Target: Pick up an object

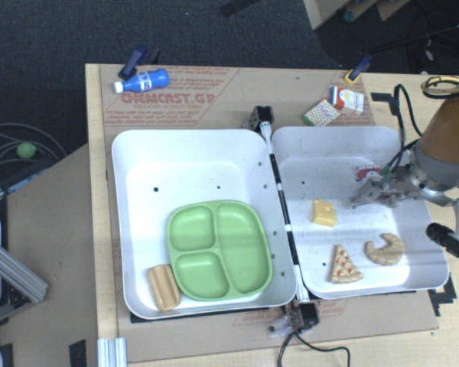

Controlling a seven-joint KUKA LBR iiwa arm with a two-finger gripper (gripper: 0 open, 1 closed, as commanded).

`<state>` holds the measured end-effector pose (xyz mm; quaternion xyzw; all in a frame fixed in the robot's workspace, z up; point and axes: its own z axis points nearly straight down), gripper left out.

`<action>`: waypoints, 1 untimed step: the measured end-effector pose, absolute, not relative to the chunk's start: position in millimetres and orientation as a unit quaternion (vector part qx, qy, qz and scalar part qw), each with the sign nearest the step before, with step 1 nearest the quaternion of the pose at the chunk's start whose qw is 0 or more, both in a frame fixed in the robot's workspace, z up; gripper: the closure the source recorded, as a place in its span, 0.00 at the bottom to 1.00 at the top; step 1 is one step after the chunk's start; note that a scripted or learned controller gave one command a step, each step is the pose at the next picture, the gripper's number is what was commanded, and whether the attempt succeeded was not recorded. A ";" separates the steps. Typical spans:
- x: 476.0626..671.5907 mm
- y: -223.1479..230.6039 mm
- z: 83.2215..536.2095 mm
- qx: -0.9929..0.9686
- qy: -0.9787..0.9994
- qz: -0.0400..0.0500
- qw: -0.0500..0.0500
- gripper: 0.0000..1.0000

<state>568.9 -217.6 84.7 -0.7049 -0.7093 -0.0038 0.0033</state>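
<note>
Reaching into the right bin (413,277), the gripper (365,195) hovers w/ nothing between its fingers, spread apart; cheese (324,212) lies just below-left, apart from it; better to centre over the cheese, descend straight, clamp evenly; pizza (343,264) & croissant (385,249) lie nearer the front.

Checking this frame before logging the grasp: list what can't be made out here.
- Tool, camera view: blurred and small, so its finger state is unreadable.
- Arm: cut off by the right edge.
- Bottle and small carton on the bench: labels too small to read.
- Red item behind the tool: identity unclear.
</note>
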 end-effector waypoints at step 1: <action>630.5 -205.9 85.2 -0.707 -0.708 -0.001 -0.001 0.00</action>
